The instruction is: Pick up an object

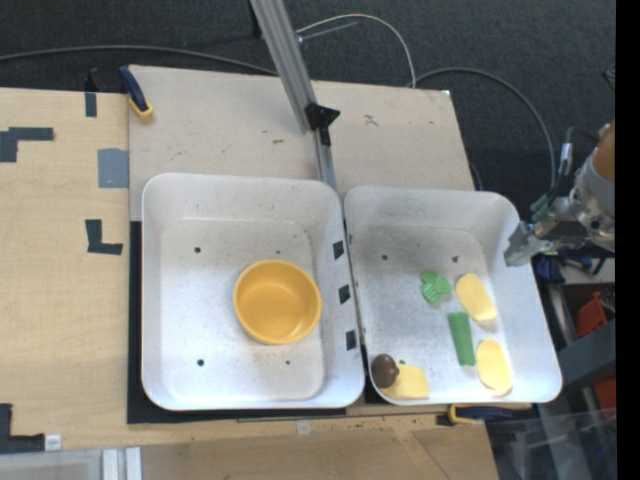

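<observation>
The left bin [170,218] holds a yellow bowl [277,301], upright near its middle. In the right bin [400,218] lie a round green piece [435,288], a yellow piece [476,298] beside it, a green stick [461,338], another yellow piece [494,364], and at the front a brown ball [384,370] touching a third yellow piece [410,381]. My gripper [522,246] hangs over the right bin's right rim, to the right of these pieces and apart from them. Nothing shows in it.
A slanted metal pole [290,48] ends at a black bracket behind the seam between the bins. A blue and yellow clamp [137,93] sits at the board's back left corner. Cables [470,78] loop behind the right bin. Wooden bench [50,268] lies to the left.
</observation>
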Controlling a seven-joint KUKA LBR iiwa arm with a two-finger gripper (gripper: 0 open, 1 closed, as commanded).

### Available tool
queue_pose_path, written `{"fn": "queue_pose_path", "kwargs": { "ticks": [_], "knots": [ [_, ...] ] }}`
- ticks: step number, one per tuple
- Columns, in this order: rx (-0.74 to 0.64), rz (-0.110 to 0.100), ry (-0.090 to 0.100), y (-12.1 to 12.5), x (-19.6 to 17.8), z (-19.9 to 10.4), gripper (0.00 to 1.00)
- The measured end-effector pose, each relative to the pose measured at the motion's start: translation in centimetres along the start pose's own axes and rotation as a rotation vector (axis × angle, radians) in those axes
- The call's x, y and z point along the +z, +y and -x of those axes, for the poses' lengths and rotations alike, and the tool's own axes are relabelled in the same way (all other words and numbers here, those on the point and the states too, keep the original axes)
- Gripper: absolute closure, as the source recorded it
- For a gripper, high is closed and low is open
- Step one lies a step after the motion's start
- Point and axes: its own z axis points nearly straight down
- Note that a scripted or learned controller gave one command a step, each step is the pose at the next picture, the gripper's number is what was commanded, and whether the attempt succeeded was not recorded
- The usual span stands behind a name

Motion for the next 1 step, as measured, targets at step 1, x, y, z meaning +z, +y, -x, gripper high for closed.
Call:
{"fn": "queue_pose_path", "kwargs": {
  "ticks": [1],
  "knots": [
    [-0.006,-0.003,0.003,1.30,1.13,-5.99,1.00]
  ]
}}
